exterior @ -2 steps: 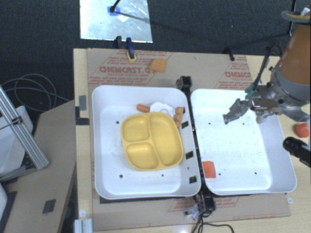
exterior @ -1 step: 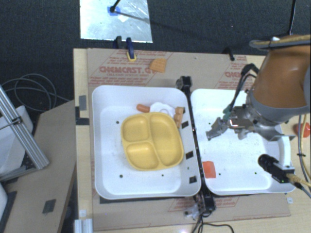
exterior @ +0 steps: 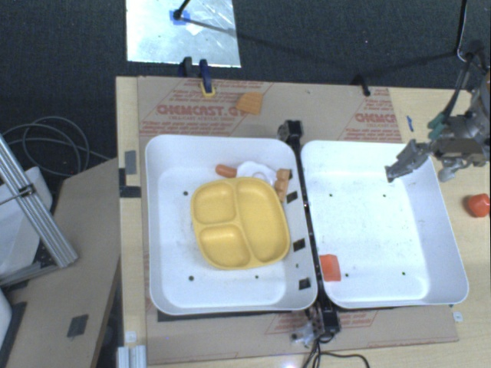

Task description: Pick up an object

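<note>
In the left bin (exterior: 165, 228) lies a yellow divided plate (exterior: 238, 223). Behind it are a small orange sausage-shaped piece (exterior: 225, 171), a white object (exterior: 255, 171) and a tan block (exterior: 282, 181). A red-orange block (exterior: 330, 267) sits in the right bin (exterior: 430, 282), near its front left corner. My gripper (exterior: 418, 174) hangs over the right bin's back right part, far from that block. It is open, with nothing between its fingers.
A second red-orange piece (exterior: 478, 204) lies on the bench outside the right bin's right wall. A tan piece (exterior: 249, 102) rests on the cardboard behind the bins, near a blue and yellow clamp (exterior: 205, 79). Black clips line the seam between the bins.
</note>
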Controlling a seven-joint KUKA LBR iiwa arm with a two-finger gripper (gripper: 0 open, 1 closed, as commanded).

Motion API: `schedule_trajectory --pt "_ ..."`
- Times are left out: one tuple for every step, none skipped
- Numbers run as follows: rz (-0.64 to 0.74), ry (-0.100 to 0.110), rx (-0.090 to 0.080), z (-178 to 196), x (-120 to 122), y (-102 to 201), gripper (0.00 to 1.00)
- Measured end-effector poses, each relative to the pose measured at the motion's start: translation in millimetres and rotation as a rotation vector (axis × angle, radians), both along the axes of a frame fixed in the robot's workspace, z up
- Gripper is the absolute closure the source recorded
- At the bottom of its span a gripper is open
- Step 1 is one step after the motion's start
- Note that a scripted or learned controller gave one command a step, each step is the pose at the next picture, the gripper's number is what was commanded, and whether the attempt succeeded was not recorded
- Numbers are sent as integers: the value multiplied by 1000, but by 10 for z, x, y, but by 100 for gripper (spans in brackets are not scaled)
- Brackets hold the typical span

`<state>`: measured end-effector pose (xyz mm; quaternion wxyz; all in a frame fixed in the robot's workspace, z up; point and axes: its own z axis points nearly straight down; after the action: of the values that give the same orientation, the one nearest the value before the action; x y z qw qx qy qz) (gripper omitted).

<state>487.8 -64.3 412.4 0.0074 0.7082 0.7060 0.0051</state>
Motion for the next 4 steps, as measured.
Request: schedule_trajectory --pt "4 29 4 -1389 -27 45 0" --pt "17 3 6 -422 476 832 0" --pt "12 11 3 -358 457 781 100" --pt "-1 -4 1 1248 147 115 100"
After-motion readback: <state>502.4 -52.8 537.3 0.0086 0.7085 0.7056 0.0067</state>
